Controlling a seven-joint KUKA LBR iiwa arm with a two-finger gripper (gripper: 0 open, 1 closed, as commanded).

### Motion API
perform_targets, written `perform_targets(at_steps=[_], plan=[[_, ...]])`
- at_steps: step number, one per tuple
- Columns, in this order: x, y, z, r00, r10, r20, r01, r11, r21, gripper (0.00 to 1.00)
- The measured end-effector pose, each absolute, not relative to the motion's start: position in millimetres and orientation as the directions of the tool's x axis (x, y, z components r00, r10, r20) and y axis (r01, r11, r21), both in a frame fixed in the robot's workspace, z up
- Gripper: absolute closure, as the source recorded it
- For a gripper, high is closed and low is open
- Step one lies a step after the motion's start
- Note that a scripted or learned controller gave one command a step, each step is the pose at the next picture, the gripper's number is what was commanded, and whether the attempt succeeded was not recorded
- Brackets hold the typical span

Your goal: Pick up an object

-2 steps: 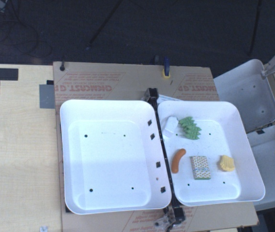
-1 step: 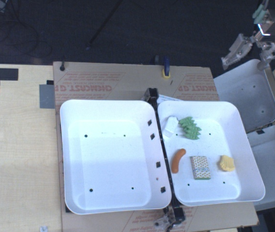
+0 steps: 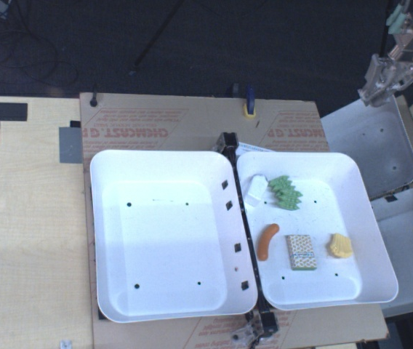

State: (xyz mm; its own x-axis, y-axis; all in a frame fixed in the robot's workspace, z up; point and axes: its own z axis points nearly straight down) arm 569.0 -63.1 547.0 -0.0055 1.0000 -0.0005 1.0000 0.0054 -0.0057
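In the right bin point(image 3: 370, 264), right of centre in the frame, you see an orange sausage point(image 3: 267, 241), a patterned card box point(image 3: 302, 252), a yellow piece point(image 3: 341, 246), a green cluster point(image 3: 286, 192) and a white block point(image 3: 256, 188). The left bin point(image 3: 112, 231) adjoins it. The gripper point(image 3: 381, 86) hangs at upper right, well apart from the bins; you cannot tell how wide it stands.

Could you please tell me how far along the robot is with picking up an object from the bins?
Nothing looks done yet. The gripper sits at the upper right, away from both bins, with nothing seen in it. The green toy, orange sausage, card box, yellow piece and white block all lie in the right bin. The whole pick remains.
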Motion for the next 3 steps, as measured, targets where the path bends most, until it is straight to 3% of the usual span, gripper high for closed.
perform_targets(at_steps=[1,2,3], plan=[[523.3,30,537,-0.011,1.0,0.002,1.0,0.011,-0.005,1.0],[481.1,70,380,-0.005,1.0,-0.002,1.0,0.005,-0.023,1.0],[520.0,130,507,-0.007,1.0,0.003,1.0,0.007,0.011,1.0]])
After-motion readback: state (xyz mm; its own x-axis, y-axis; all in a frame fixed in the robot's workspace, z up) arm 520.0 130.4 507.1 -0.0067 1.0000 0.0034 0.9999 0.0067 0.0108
